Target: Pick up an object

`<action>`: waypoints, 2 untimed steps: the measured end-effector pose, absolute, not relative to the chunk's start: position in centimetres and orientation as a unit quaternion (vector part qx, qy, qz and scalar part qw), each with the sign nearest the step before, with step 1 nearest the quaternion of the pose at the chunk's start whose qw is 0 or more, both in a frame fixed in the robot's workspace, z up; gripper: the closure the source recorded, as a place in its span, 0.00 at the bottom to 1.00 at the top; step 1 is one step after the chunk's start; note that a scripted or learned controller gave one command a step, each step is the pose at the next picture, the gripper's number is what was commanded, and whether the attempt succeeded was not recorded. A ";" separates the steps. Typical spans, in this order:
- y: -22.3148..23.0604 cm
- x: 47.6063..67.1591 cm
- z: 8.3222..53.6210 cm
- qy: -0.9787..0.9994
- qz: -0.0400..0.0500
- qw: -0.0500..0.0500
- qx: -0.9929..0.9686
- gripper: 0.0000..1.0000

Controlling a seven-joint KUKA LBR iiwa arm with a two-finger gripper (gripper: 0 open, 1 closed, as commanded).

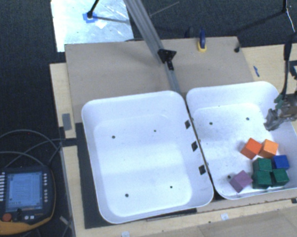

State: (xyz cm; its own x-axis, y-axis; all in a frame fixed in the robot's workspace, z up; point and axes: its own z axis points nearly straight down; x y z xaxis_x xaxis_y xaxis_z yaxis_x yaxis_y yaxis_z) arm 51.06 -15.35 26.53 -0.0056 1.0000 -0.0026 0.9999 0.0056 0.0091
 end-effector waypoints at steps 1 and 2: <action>-10.2 52.7 27.1 0.711 0.002 0.001 0.703 1.00; -5.1 54.8 26.7 0.711 0.002 0.001 0.703 1.00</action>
